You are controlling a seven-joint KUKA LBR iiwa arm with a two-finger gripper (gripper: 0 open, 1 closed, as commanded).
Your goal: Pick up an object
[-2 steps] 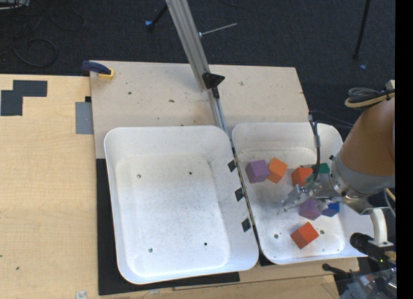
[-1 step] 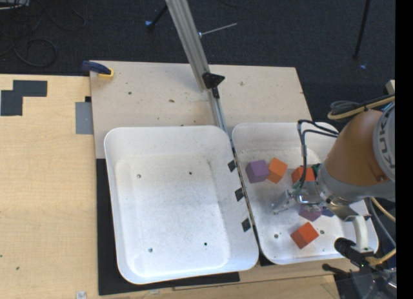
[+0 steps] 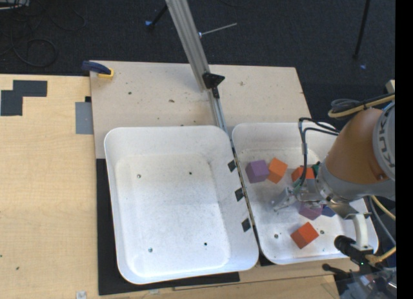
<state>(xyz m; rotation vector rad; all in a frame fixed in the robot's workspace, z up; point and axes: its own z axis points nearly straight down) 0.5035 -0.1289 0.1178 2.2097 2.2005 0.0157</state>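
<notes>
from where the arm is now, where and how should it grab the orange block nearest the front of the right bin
Take the orange block across two opposite flat side faces, coming straight down from above. It sits apart from the other blocks on bare bin floor, rotated a little, so turn the end effector to match its faces. There looks to be room on every side.

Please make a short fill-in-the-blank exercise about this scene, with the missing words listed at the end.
1. All the blocks lie in the ____ bin.
2. The purple block touches an ____ block.
3. The orange block nearest the camera lies ____ from the other blocks.
4. The arm reaches in from the ____ side.

Missing words: right; orange; apart; right
</notes>
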